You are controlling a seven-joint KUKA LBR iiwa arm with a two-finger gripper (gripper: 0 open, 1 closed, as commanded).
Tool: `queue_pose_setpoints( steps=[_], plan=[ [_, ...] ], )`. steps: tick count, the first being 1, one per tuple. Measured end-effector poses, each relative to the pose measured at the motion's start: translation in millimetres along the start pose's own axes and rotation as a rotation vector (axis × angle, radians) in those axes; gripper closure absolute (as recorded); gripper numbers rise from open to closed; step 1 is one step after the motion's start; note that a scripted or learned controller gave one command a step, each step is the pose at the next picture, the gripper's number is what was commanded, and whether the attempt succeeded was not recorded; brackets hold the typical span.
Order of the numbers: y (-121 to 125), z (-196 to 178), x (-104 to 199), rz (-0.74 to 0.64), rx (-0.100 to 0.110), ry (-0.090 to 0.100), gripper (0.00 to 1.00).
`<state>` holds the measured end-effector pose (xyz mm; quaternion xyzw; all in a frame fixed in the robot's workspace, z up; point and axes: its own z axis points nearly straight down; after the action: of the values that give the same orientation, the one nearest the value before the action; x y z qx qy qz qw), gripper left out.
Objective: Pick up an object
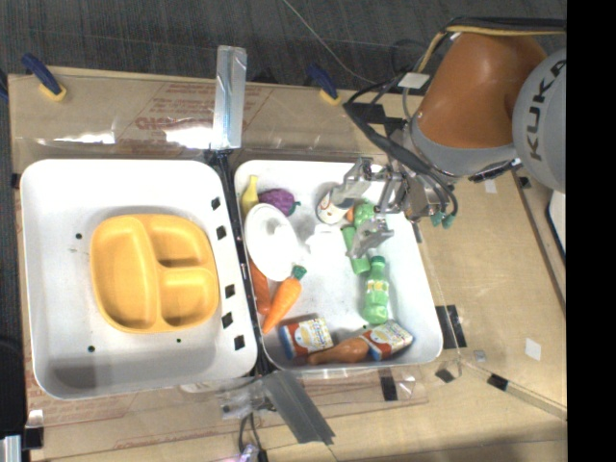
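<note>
- Nearest to the camera, the orange band (472,89) of the arm sits high above the right bin (431,296), up and to the right of the hand.
- Hand (371,221) hangs low over the upper part of this bin; its state I cannot tell, because metal parts hide it.
- Green bottle (375,292) lies just below the hand, with a small green piece (363,216) right at the hand.
- White cup (269,239) and purple object (278,200) lie left of the hand; a carrot (281,301) lies lower left.
- Two small pouches (306,336) lie well below the hand, at the near wall.
- Yellow tray (154,269) rests in the left bin (38,287), far left of the hand.
- Both bins stand on the tabletop (500,306).
</note>
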<state>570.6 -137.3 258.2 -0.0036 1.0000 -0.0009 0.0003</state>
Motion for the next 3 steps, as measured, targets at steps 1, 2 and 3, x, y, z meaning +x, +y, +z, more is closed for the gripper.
queue_pose_setpoints(
  steps=[1, 2, 3],
  plan=[
    [17, 160, 70, -0.037, 0.001, -0.014, 0.0],
    [19, 150, 68, -0.047, 0.001, -0.014, 1.0],
    [50, -3, -3, 0.123, -0.001, -0.012, 1.0]
  ],
)
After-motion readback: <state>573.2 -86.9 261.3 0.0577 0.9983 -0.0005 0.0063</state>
